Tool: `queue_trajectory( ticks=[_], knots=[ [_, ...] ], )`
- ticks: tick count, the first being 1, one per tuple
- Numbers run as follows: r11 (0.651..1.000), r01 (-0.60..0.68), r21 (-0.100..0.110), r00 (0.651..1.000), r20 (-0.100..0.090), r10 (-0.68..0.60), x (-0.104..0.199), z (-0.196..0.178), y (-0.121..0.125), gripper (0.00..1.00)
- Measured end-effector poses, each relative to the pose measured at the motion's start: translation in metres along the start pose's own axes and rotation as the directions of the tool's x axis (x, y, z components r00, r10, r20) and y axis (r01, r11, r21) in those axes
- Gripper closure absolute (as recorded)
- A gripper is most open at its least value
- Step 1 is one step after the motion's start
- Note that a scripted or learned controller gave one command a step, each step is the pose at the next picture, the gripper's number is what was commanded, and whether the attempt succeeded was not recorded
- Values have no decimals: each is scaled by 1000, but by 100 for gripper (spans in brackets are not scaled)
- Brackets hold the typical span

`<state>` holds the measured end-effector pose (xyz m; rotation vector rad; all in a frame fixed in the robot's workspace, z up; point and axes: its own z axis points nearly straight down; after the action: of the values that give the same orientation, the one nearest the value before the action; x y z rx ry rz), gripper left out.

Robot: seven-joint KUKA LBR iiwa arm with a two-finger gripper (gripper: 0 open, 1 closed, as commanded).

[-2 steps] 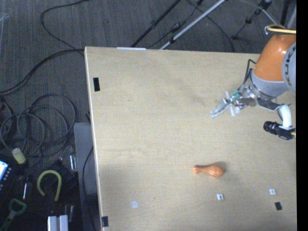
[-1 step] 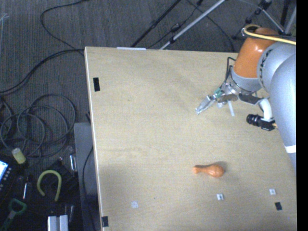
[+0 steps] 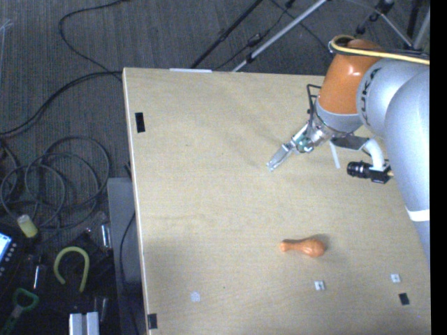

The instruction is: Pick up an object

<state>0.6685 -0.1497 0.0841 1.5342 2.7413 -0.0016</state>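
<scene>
Orange pear-shaped object on bench; gripper well apart, above.

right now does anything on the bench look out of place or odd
Nothing looks spilled or damaged. The one item on the bench is a small orange pear-shaped object, lying on its side near the front. The gripper hangs apart from it, farther back.

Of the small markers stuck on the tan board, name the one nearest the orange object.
The small pale square marker, just below and right of the orange gourd-shaped object. The black marker sits far off at the board's upper left; the gripper hovers above.
</scene>
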Motion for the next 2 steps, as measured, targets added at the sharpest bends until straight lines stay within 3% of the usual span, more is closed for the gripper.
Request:
queue_trajectory(
  ticks=[1,2],
  knots=[
    [1000,0,-2,1000,0,0,1,-9,1,100],
    [987,-163,-1,987,0,163,40,-94,24,100]
  ],
)
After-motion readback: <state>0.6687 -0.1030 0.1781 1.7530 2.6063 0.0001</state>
